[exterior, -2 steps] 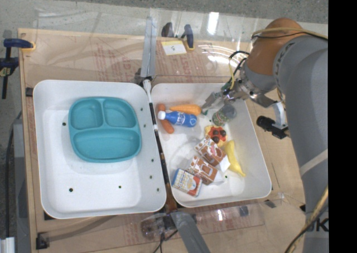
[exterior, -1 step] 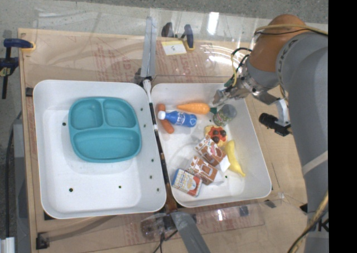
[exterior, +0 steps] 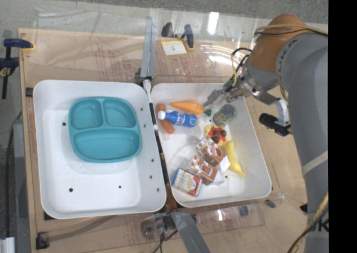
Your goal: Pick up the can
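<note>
Bottom of the right bin point(exterior: 257, 182) has a small carton point(exterior: 187, 182). Further up, the can point(exterior: 223, 115) sits just under the hand point(exterior: 215, 99); whether that's open or closed, can't tell, too blurry.

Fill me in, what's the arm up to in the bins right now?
The arm is reaching from the right into the right bin, its gripper low near the bin's far side, close beside the can. The can lies on the bin floor with nothing visibly lifted. Around it lie a carrot, a blue bottle, a banana and some small cartons. The left bin holds a teal divided plate.
</note>
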Robot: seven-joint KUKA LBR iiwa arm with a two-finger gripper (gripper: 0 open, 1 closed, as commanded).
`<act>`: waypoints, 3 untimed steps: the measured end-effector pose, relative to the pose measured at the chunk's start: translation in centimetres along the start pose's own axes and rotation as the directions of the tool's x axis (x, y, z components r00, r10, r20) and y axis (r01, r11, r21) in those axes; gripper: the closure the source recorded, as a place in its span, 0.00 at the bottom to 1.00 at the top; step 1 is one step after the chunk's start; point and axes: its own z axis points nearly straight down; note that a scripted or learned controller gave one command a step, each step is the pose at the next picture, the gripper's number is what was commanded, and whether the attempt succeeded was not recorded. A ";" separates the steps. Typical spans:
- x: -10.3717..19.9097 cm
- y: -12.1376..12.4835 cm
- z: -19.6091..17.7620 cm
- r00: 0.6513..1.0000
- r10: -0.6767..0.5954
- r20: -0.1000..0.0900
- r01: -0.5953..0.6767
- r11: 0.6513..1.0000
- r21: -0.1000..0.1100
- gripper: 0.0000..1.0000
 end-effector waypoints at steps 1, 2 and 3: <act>0.6 -1.9 2.4 1.000 0.001 -0.006 -0.001 1.000 0.014 0.00; 0.4 -1.8 1.1 1.000 -0.001 -0.002 0.001 1.000 0.012 1.00; 0.4 -1.8 1.1 1.000 -0.001 -0.002 0.001 1.000 0.012 0.00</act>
